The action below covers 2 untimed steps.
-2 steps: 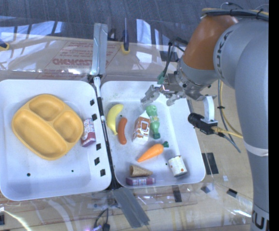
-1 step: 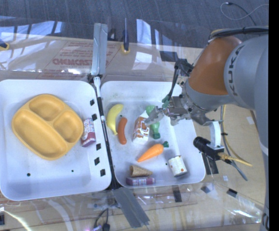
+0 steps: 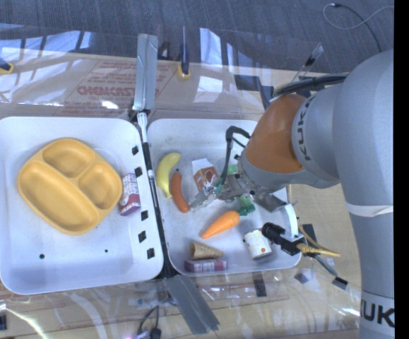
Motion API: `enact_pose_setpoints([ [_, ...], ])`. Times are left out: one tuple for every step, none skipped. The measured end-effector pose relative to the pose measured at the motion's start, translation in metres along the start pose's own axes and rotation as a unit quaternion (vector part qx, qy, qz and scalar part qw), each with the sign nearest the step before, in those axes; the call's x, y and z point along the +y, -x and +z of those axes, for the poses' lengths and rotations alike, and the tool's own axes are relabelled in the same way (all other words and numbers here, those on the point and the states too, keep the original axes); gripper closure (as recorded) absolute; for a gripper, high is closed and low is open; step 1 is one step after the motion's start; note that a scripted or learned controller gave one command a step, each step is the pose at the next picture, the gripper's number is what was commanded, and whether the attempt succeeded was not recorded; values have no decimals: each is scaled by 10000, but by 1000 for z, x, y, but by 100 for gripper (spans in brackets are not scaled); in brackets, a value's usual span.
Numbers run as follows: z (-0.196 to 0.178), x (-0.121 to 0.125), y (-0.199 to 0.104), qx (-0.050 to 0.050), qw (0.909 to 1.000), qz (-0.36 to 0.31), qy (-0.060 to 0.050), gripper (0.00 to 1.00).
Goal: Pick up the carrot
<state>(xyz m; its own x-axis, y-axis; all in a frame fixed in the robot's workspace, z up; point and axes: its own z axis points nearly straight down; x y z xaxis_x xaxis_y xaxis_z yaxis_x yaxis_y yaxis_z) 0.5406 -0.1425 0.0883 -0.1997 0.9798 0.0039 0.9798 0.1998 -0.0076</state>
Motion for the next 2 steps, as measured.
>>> enact_pose_setpoints([
  [-1,19,-25,-12,9998,222,13,0],
  [-81,-35,17,-8,9996,293,11,0],
])
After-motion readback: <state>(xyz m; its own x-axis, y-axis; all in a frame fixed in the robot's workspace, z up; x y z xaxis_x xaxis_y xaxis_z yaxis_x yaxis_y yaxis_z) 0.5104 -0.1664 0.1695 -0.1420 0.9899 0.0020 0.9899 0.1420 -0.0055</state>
